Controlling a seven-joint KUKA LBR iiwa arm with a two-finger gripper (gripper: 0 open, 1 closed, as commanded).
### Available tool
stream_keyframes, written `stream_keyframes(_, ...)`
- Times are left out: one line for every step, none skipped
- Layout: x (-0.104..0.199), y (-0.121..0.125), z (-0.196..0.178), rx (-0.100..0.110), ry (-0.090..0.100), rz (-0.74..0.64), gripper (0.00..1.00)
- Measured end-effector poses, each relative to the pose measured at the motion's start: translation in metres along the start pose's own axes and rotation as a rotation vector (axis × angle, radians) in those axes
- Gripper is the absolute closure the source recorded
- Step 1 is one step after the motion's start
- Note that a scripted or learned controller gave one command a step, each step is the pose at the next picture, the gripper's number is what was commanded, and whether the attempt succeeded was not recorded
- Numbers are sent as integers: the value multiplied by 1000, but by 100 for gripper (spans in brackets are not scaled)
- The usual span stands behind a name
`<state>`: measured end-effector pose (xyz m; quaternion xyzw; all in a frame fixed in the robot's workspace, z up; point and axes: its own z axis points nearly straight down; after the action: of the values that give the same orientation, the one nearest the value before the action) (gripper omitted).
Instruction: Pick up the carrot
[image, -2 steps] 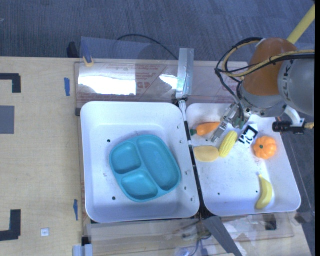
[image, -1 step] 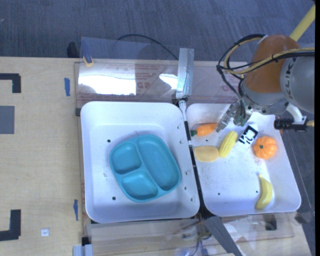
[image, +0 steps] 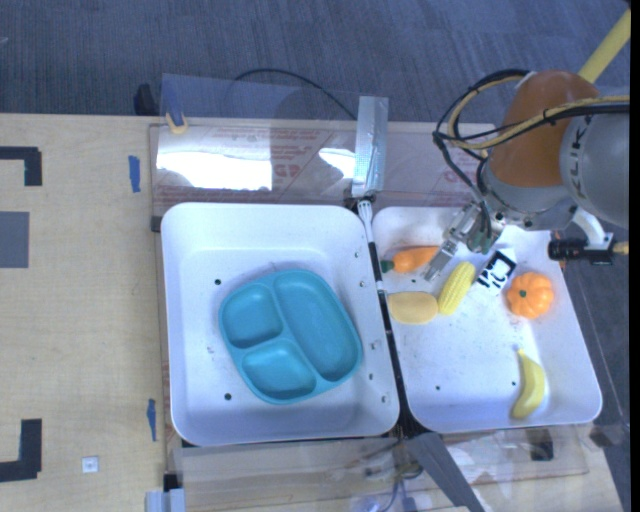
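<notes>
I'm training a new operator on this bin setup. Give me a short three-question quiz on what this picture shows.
1. True or false: the carrot lies in the same bin as the blue divided plate.
2. Multiple choice: which item lies nearest the right bin's front corner? A) pumpkin B) banana C) corn cob
3. Fill in: the gripper is right beside the ____ end of the carrot.

Key
1. False; the carrot is in the right bin, the plate in the left bin.
2. B
3. right
</notes>
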<state>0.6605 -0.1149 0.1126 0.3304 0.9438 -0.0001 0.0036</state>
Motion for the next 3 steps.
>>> stream_keyframes(9,3,25,10,13,-123,0)
stream_keyframes(-10,-37,-59,-2,-5,-154,0)
stream_keyframes(37,31,-72,-4,2,-411,0)
